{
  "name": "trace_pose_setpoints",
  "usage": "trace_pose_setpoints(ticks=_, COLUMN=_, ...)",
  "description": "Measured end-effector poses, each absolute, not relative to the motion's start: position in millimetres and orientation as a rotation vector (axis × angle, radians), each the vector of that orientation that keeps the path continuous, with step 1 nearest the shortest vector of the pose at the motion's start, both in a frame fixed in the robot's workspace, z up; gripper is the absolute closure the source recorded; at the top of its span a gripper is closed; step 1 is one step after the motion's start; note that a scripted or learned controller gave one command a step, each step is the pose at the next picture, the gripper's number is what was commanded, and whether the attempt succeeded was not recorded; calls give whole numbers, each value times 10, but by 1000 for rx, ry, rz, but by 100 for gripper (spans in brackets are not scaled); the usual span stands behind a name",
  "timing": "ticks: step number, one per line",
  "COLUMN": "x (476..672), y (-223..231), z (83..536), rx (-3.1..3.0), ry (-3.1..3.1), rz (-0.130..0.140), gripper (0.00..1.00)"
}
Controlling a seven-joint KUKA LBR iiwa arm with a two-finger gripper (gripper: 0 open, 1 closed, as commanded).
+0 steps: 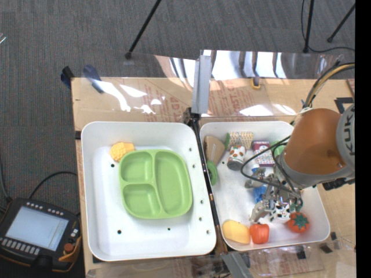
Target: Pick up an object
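Left bin (93, 149): holds a green divided plate (155, 183) with three compartments, lying flat near the middle; a yellow corn-like toy (120, 150) sits just beside the plate's upper-left corner.
Right bin (322, 225): crowded with small toys, and the arm (316, 146) reaches into it from the right.
Right bin, far side: a tan cone-like piece (214, 146), a woven basket-like piece (240, 138), a small spotted white cup (236, 155), and a box with a purple edge (260, 149).
Right bin, left wall: a green piece (212, 172) lies against it.
Right bin, near edge: a yellow lemon-like toy (236, 231) touching a red pepper-like toy (259, 233); a red tomato-like toy (298, 222) sits further right.
Gripper (271, 204): down in the right bin, over a black-and-white spotted toy (281, 211); whether it is released or clenched, I cannot tell.
Task's thing: the spotted toy lies on the bin floor, between the pepper and the tomato.
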State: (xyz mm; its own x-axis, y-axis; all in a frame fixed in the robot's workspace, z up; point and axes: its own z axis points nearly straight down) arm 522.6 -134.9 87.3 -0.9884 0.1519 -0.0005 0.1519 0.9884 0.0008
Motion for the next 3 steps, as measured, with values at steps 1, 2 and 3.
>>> trace_pose_setpoints(ticks=1, x=5365, y=-1156, z=871, rx=278, ry=3129, rz=3, gripper=0)
trace_pose_setpoints(ticks=2, x=5372, y=-1149, z=968, rx=272, ry=3128, rz=4, gripper=100)
trace_pose_setpoints(ticks=3, x=4809, y=-1317, z=865, rx=672, ry=3071, rz=2, gripper=100)
